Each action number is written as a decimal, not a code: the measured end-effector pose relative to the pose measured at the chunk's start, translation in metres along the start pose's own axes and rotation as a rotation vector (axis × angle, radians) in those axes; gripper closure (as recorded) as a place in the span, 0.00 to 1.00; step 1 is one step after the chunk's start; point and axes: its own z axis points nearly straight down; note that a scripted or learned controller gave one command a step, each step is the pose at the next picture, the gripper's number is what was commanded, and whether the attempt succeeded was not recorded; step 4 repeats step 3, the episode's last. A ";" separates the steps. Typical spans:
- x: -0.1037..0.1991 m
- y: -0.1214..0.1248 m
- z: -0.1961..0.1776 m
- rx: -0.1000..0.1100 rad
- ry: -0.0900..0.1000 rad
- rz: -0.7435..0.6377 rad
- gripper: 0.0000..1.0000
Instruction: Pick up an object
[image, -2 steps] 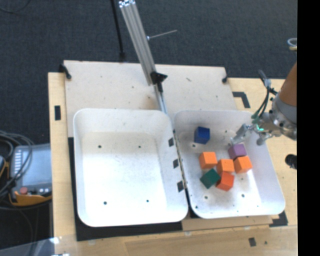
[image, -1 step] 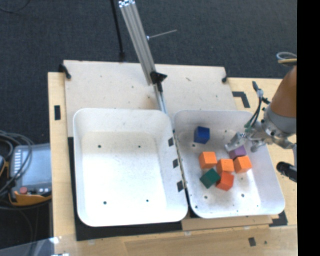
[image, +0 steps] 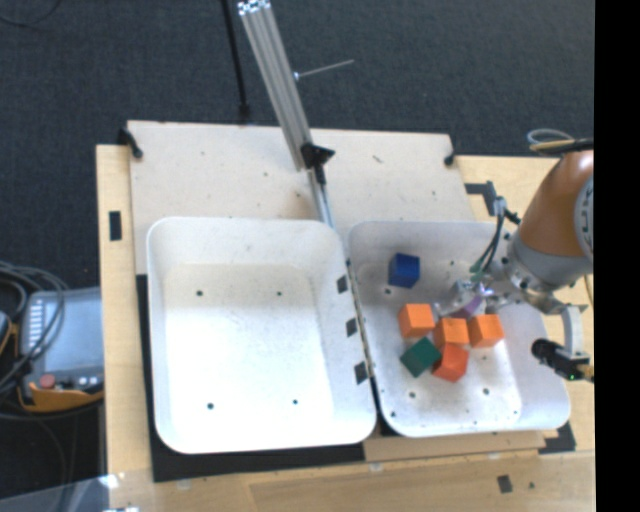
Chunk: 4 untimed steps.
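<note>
Tool (image: 470, 297) hangs just above the orange blocks (image: 452, 331), with the blue block (image: 404, 269) to its left; its state I cannot tell

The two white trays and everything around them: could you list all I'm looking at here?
Bins: 2, white, side by side on the bench; left bin, right bin.
Blue block: 1, right bin, apart from the rest.
Orange blocks: 3, clustered mid right bin.
Red block: 1, beside the cluster.
Green block: 1, touching the red one.
Metal rail: 1, silver, behind the bins.
Arm: 1, grey and orange, right.
Gripper: 1, above the cluster.
</note>
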 end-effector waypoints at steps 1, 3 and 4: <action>-0.002 0.001 0.020 0.000 0.000 0.003 0.00; -0.005 0.005 -0.058 -0.007 0.002 -0.002 1.00; -0.005 0.005 -0.058 -0.007 0.002 -0.002 1.00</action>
